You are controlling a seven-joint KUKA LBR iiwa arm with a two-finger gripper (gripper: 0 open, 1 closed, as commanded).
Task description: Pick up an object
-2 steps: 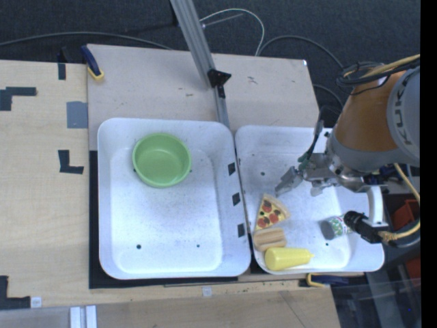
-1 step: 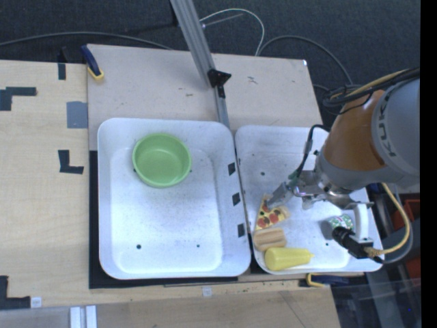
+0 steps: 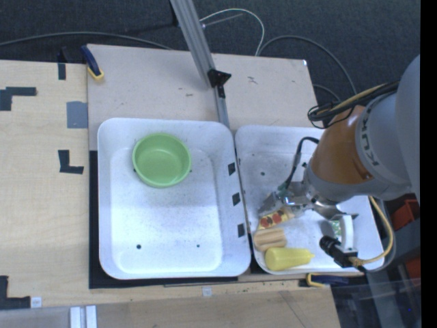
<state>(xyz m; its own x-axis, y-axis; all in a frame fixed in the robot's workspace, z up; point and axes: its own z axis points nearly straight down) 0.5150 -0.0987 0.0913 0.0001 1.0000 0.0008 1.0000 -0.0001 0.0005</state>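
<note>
My gripper (image 3: 283, 200) is low in the right bin (image 3: 263, 149), at its middle, just above a small flat item with red dots (image 3: 272, 219). Below that lies a tan roll-shaped piece (image 3: 269, 238). A yellow piece (image 3: 287, 257) rests near the bin's front edge. The arm's grey and orange wrist covers the right half of this bin. Nothing shows between the gripper's tips.
A green bowl (image 3: 162, 159) sits in the upper left of the left bin (image 3: 119, 251). A grey metal pole (image 3: 194, 36) slants down to the divide between the two bins. Cables run across the bench behind the right bin.
</note>
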